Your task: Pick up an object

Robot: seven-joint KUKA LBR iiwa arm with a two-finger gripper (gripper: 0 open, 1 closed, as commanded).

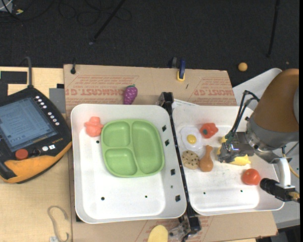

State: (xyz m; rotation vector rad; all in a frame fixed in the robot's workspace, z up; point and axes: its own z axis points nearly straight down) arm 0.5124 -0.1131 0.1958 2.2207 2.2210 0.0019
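At the bottom edge a yellow toy (158, 233) is partly cut off. In the right bin (227, 205) a red tomato (250, 176) lies near the front. The tool (227, 153) is low over the bin, touching a yellow object (240, 160) whose shape the wrist mostly hides; I cannot tell how the tool is set. A chicken leg (206, 160) and cookie (190, 159) lie just left, with a fried egg (192, 138) and red pepper (208, 130) beyond. The arm (275, 115) reaches in from the right, orange band uppermost. The left bin (91, 195) holds a green divided plate (132, 148).
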